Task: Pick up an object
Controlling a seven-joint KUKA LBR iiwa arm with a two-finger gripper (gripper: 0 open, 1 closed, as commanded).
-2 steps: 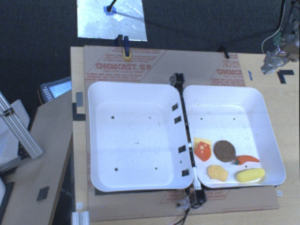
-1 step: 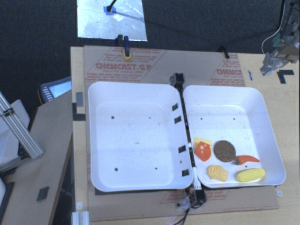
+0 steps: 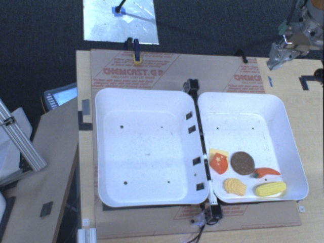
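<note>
Fingers [image 3: 280, 56], spread unclear, hang well apart from the brown disc [image 3: 242, 162] in the right bin [image 3: 283, 110].

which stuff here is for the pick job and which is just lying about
For the job:
- gripper, up at the top right, away from the bins
- right bin, holding the brown disc, red and yellow piece, red chili, yellow corn cob and ridged yellow piece

Just lying about:
- left bin
- yellow clamp
- foil sheet

Dark carpet floor [image 3: 40, 34]; shiny metal sheet [image 3: 120, 14]; wooden bench [image 3: 304, 115].
</note>
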